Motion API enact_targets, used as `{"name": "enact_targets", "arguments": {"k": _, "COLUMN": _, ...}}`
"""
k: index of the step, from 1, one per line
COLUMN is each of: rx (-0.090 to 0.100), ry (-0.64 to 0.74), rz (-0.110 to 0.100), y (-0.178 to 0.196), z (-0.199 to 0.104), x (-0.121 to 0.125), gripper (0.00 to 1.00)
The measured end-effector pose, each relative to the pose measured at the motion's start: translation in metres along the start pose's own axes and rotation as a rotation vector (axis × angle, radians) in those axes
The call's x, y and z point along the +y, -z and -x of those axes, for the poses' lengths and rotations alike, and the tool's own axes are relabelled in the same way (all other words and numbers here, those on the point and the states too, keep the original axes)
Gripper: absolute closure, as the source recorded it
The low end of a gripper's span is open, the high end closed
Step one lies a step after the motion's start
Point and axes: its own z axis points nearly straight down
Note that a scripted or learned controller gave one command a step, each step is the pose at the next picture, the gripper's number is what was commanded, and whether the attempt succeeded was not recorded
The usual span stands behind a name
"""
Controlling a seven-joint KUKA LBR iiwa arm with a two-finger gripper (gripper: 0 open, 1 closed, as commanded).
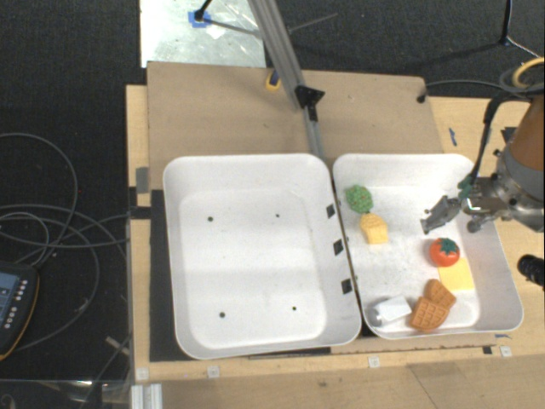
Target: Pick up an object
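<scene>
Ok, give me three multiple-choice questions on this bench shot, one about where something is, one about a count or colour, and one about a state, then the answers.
1. Where does the red tomato toy lie?
A. in the left bin
B. in the right bin
C. on the brown board

2. How many items lie in the right bin?
A. three
B. four
C. six

3. What is the state of the hand?
A. it hangs over the right bin with nothing between its fingers
B. it grips the green toy
C. it rests in the left bin

Answers: 1 B, the tomato sits near the bin's right wall. 2 C, green toy, yellow toy, tomato, yellow slice, waffle, white block. 3 A, it is above bare bin floor, left of the tomato.
</scene>
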Motion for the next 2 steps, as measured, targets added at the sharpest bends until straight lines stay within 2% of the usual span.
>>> {"name": "enact_targets", "arguments": {"k": 1, "rx": -0.001, "ry": -0.002, "rz": 0.005, "y": 0.002, "z": 0.000, "x": 0.001, "gripper": 0.00}}
{"name": "enact_targets", "arguments": {"k": 2, "rx": 0.000, "ry": -0.003, "rz": -0.001, "y": -0.051, "z": -0.011, "x": 0.001, "gripper": 0.00}}
